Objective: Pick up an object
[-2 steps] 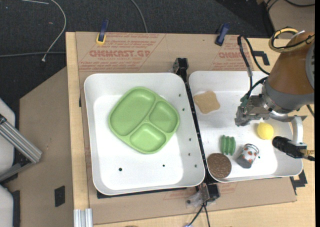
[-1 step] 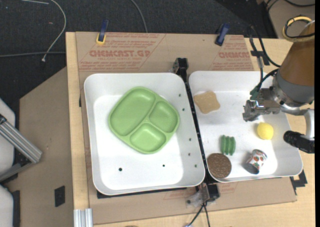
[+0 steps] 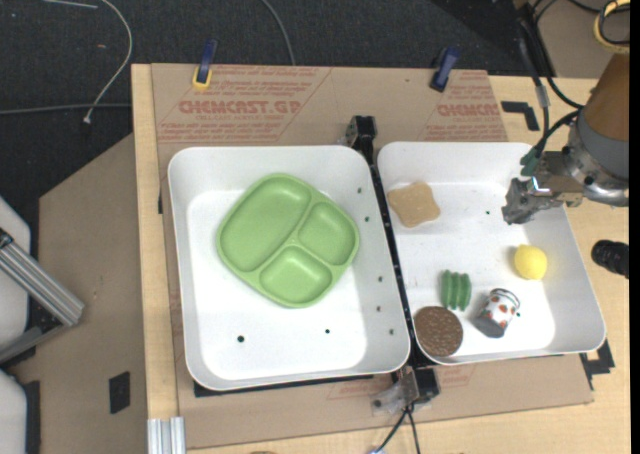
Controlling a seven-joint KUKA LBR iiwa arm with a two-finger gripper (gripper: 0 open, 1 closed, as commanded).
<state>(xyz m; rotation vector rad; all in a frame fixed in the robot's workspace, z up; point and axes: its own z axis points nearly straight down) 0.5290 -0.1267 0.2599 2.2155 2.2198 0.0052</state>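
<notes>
White bins hold a green plate, yellow ball, brown disc.

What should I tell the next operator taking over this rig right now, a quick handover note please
Claw: above the right bin's far right side, nothing seen between its fingers.
Right bin items: tan bread slice at far left, yellow ball nearest the claw, green object, brown disc at the near rim, small red and white toy.
Left bin: green divided plate.
Done: nothing picked up.
Left: grasp and lift one object; the yellow ball looks closest.
</notes>
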